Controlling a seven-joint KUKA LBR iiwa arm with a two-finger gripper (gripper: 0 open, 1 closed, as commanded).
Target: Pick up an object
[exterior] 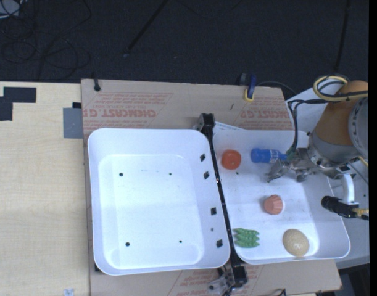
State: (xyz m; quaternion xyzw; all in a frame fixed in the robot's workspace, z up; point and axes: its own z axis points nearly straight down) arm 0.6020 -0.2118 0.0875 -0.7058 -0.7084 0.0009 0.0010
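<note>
Tool (276,172) over right bin (324,251), blue bottle (263,156) just beside — upper left.

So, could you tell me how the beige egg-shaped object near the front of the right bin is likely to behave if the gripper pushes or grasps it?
The beige egg-shaped object looks rounded and smooth, so it will probably roll or skid if nudged. Its curved sides may let it slip out of a two-finger pinch. It lies close to the right bin front wall, which could stop it rolling but may crowd the gripper.
</note>
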